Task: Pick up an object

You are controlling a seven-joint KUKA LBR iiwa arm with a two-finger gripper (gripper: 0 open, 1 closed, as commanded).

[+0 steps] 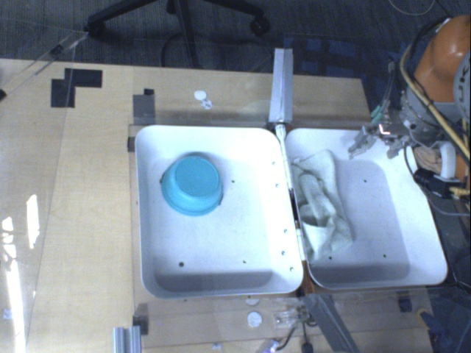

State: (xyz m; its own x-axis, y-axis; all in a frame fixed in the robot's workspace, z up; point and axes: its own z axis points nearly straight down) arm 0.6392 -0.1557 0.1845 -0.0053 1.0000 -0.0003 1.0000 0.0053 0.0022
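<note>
Gripper: the two-finger gripper [377, 143] hangs above the far right corner of the right-hand shallow white plastic bin [423, 230], its fingers spread apart with nothing between them.
Arm: the grey arm with the orange band [440, 57] comes in from the right, cables looped around its wrist.
Cloth: a crumpled pale grey-white cloth [320, 204] lies in the right bin, bunched along the left wall, well apart from the gripper.
Cloth look: soft, folded over itself in ridges, nearly the same tone as the bin floor; likely limp and easy to pinch at a raised fold.
Bowl: a round light-blue plastic bowl [193, 184] sits in the left-hand shallow white bin [221, 271], mouth down as far as I can judge, left of the bin's middle.
Tabletop: the light wooden tabletop [73, 219] carries both bins side by side.
Risk, cloth: a close on a flat part would probably catch only one thin layer, or none, and slide off.
Risk, wall: the cloth hugs the divider, so a descent there may knock a finger on the rim.
Risk, bowl: its smooth domed back looks too wide for the fingers and could squirt away.
</note>
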